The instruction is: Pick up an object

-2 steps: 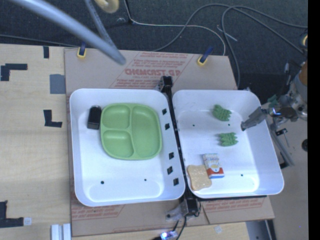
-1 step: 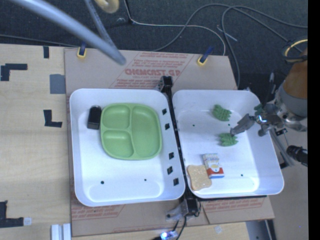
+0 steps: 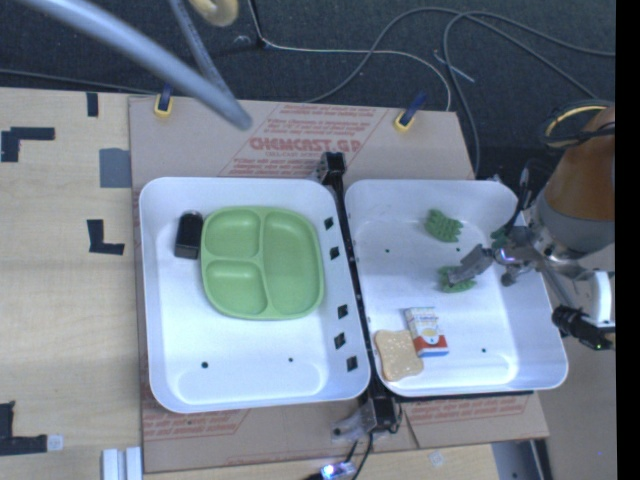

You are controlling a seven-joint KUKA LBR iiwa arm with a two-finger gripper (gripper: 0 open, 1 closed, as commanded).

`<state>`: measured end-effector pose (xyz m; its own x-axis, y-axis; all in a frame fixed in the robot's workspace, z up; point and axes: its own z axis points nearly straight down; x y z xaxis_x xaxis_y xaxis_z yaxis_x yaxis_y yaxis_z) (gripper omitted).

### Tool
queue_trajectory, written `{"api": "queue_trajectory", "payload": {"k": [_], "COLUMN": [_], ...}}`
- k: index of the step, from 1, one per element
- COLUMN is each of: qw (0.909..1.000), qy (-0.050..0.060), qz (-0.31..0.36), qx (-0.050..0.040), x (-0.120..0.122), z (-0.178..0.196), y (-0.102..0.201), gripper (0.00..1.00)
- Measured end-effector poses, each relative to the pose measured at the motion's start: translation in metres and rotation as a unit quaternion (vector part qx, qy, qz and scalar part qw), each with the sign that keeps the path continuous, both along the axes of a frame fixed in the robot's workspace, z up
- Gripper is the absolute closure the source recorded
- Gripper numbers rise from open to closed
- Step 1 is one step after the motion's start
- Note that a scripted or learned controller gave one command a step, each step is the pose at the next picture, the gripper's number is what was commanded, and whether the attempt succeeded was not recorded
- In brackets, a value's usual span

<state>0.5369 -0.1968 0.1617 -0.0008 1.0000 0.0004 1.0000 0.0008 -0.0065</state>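
Now reaching into right bin (image 3: 520, 363), gripper (image 3: 468, 268) touching green piece (image 3: 458, 282) lying lengthwise left-right, finger spread unclear.

The bench (image 3: 60, 298) is pale wood with black tape marks near its left edge. A brown cardboard sheet (image 3: 300, 138) with red print lies flat on it, held at the far edge by two yellow clips (image 3: 163, 104). On the cardboard sit two white bins side by side, touching along a black middle seam: the left bin (image 3: 170, 368) and the right bin (image 3: 520, 368). Dark cables (image 3: 420, 28) trail over the dark floor beyond the bench.
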Motion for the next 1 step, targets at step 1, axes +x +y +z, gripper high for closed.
{"api": "queue_trajectory", "payload": {"k": [1], "qw": [1.0000], "qy": [0.000], "qz": [0.000], "qx": [0.0001], "x": [0.0011], "z": [-0.0571], "y": [-0.0088], "gripper": [0.00]}}
